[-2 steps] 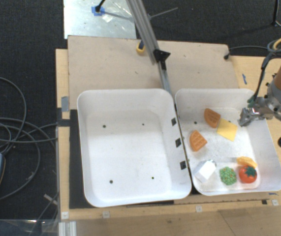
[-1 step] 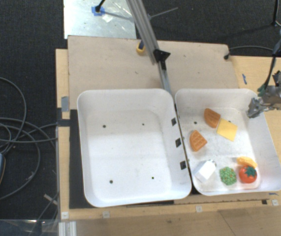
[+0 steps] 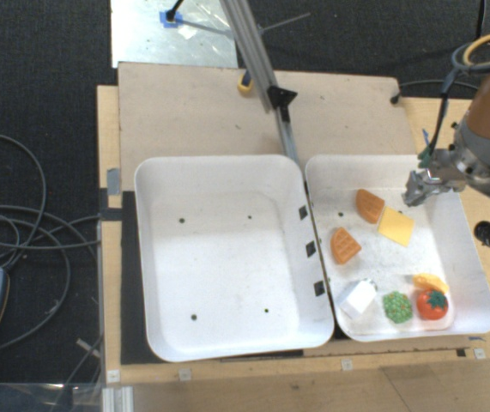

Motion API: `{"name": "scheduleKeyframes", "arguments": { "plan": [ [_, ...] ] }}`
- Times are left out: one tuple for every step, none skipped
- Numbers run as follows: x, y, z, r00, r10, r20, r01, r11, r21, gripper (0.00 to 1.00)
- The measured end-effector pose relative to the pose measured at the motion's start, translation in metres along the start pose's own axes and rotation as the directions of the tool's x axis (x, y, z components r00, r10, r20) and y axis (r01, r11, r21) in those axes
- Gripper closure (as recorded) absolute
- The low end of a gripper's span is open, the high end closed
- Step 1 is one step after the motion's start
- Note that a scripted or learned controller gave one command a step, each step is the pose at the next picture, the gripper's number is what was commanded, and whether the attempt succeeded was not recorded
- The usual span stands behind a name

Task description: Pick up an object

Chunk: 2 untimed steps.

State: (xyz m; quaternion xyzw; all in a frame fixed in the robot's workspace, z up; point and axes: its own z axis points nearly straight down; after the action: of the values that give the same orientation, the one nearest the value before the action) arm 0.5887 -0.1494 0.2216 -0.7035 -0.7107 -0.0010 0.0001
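Hovering over the right white bin's (image 3: 476, 256) far edge: grey two-finger gripper (image 3: 416, 191), finger state impossible to tell, too small. Just beside, flat yellow square piece (image 3: 396, 227) and orange bread-like lump (image 3: 369, 205).

One fixed camera looks down at a slant from above the desk (image 3: 193, 110), far enough back to take in both white bins (image 3: 227, 256) side by side.
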Motion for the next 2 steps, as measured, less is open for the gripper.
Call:
{"name": "scheduleKeyframes", "arguments": {
  "plan": [
    [0.062, 0.004, -0.008, 1.0, -0.002, 0.0, 0.002, 1.0, -0.001, 1.0],
    [0.117, 0.001, -0.013, 1.0, -0.002, -0.001, 0.002, 1.0, 0.0, 1.0]
  ]
}}
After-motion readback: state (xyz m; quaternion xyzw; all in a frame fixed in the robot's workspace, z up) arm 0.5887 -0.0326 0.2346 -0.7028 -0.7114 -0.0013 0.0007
